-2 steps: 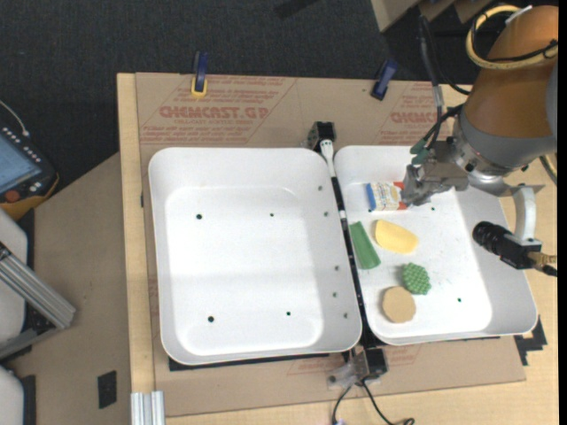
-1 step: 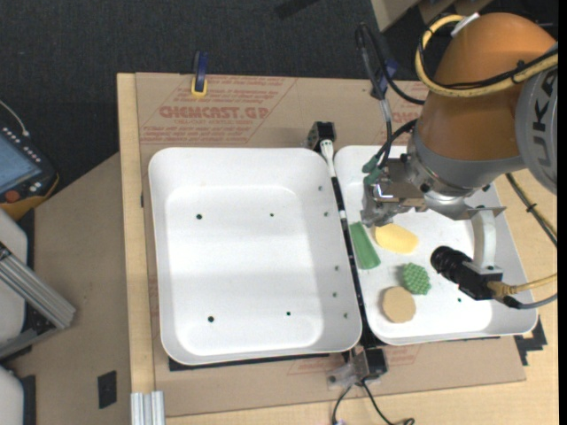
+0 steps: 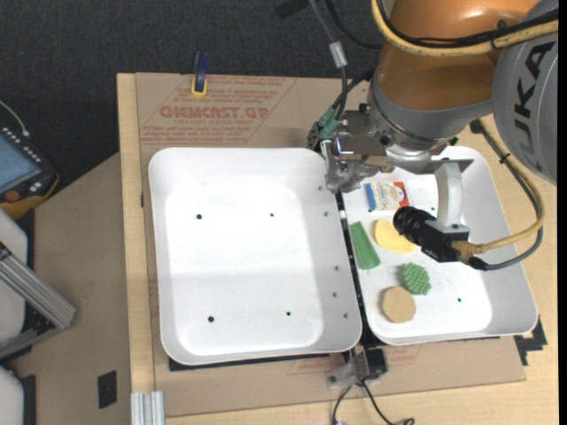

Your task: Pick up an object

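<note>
Objects sit bunched in the right bin: green strip, yellow disc, green ball, tan disc, all just below the gripper. Can't tell its finger state, honestly. It hangs over the bins' shared wall; the left bin offers open room.

Dark carpet floor spreads beyond my cardboard-covered tabletop; a blue clamp grips its far edge, left of my tool.
</note>
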Robot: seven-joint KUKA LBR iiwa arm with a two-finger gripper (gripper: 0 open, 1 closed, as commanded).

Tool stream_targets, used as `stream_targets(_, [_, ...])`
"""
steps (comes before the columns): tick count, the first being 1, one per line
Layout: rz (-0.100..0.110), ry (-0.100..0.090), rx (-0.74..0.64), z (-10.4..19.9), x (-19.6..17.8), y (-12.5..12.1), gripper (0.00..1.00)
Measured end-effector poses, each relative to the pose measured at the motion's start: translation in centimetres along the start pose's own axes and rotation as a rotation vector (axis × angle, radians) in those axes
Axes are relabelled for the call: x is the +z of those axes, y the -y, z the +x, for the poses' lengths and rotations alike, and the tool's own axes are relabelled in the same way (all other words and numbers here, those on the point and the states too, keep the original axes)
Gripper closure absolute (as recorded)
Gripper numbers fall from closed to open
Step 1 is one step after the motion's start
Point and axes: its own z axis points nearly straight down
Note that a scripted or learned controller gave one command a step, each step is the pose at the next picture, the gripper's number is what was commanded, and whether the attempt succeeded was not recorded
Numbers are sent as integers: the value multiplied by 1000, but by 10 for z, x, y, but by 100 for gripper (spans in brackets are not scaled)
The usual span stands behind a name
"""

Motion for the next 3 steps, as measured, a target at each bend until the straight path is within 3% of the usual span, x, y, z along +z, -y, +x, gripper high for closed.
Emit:
stream_targets(1, [14, 2, 9, -38, 64, 40, 100])
stream_targets(2, [16, 3, 11, -76, 151, 40, 100])
stream_targets(3, [12, 4, 17, -174, 179, 41, 100])
